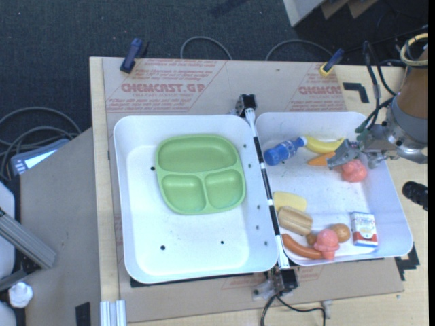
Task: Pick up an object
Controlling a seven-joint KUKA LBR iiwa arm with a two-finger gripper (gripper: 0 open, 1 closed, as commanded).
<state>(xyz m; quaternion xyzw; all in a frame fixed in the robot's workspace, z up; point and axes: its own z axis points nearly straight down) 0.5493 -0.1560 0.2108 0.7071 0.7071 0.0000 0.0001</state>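
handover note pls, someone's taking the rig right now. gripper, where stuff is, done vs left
Gripper: low in the right bin, beside the pink toy and the orange carrot; I can't tell what it holds, if anything.
Right bin also has the blue bottle, banana, yellow slice, bread roll, hot dog, pink cone and small carton.
Left bin: green divided plate.
Done: arm at the objects. Left: a confirmed pick and lift.

Lying in the left bin (136, 250): tray (200, 173). Sitting right of the tray: bottle (282, 150), banana (323, 143), carton (364, 228).
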